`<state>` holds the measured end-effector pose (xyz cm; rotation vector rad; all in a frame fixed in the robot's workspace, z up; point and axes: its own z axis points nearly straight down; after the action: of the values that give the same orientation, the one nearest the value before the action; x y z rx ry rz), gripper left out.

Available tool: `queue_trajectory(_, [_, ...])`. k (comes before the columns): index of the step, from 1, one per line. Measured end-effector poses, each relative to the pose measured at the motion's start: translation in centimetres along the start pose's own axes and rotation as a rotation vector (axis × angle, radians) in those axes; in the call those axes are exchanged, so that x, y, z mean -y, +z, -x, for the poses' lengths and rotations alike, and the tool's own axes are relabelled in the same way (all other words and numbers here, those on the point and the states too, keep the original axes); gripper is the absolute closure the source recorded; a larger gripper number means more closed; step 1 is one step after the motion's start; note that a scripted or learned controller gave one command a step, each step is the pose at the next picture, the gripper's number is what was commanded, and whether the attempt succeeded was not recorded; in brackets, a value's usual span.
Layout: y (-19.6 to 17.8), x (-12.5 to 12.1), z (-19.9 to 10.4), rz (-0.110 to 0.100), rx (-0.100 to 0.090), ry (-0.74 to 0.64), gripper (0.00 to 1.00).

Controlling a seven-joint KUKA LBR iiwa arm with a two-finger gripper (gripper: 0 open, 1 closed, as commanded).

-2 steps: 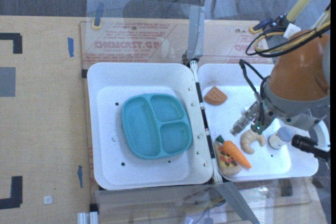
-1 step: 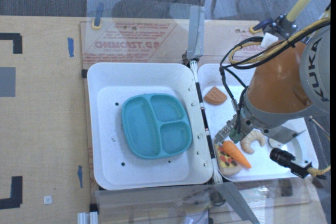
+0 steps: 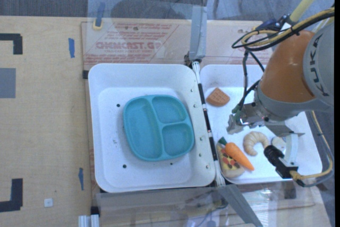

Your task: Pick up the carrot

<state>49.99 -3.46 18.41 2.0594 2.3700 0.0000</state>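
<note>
The carrot (image 3: pixel 238 156), orange with a green top, lies at the front of the right bin (image 3: pixel 313 165). It rests partly on a flat pizza-slice toy (image 3: pixel 232 167) and points toward the front right. My gripper (image 3: pixel 237 122) hangs above the middle of the right bin, a short way behind the carrot and apart from it. The grey and orange arm covers the bin's right and back part. Nothing is visibly held.
A pale croissant (image 3: pixel 256 142) lies just right of the carrot, below the gripper. An orange-brown bread piece (image 3: pixel 218 97) sits at the right bin's back left. A teal divided plate (image 3: pixel 158 127) lies in the left bin (image 3: pixel 103 87). The wall between the bins runs just left of the carrot.
</note>
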Motion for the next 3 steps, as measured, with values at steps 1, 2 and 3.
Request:
queue_trajectory(1, [0.0,0.0,0.0,0.000,0.000,0.000,0.00])
queue_trajectory(2, [0.0,2.4,2.7,-0.002,-0.003,-0.389,0.00])
queue_trajectory(3, [-0.1,2.5,3.1,0.000,-0.003,-0.759,0.00])
